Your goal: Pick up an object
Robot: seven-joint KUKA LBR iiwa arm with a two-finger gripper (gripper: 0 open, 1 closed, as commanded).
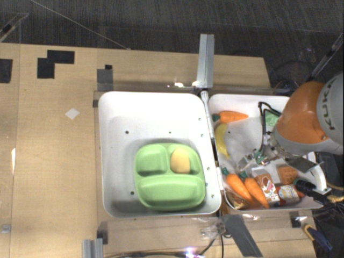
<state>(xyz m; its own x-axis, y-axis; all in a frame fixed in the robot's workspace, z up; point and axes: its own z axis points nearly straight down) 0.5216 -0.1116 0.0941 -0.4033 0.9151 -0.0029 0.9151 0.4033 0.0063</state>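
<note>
Gripper (257, 157), jaw state impossible to tell, hangs in the right white plastic bin (242, 102) above two smooth orange toy carrots (246, 189), probably light, rigid and slippery, best pinched across mid-body.

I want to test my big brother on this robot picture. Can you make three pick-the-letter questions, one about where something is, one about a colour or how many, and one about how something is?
1. Where is the green tray?
A. left bin
B. right bin
C. bare bench

2. How many carrots are there?
A. one
B. three
C. six

3. The yellow fruit is
A. resting in a tray compartment
B. between the gripper's fingers
C. on the floor

Answers: 1 A, the tray sits in the left bin. 2 B, one carrot lies at the far end of the right bin, two at the near end. 3 A, it lies in the tray's upper right compartment.
</note>
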